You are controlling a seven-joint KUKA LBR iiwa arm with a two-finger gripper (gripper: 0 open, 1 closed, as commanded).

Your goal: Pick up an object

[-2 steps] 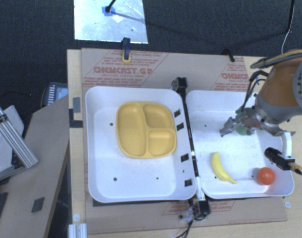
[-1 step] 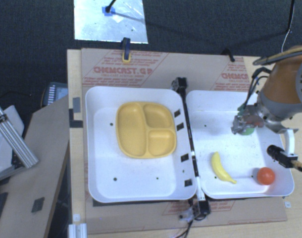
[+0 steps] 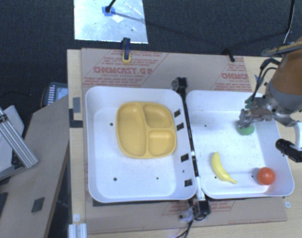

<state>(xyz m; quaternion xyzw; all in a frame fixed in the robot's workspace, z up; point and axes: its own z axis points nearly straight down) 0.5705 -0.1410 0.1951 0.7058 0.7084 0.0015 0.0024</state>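
Cardboard sheet (image 3: pixel 156 66) under two white bins (image 3: pixel 141 192), dark carpet (image 3: pixel 200 19) beyond.

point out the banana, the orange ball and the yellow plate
banana (image 3: pixel 222 168): camera view, middle of its curved body
orange ball (image 3: pixel 266 175): camera view, centre of its top
yellow plate (image 3: pixel 132 128): camera view, floor of its large left compartment

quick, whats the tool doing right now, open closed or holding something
tool: down in the right bin, right over the green object; open or closed cannot be told, and no grasp is visible.
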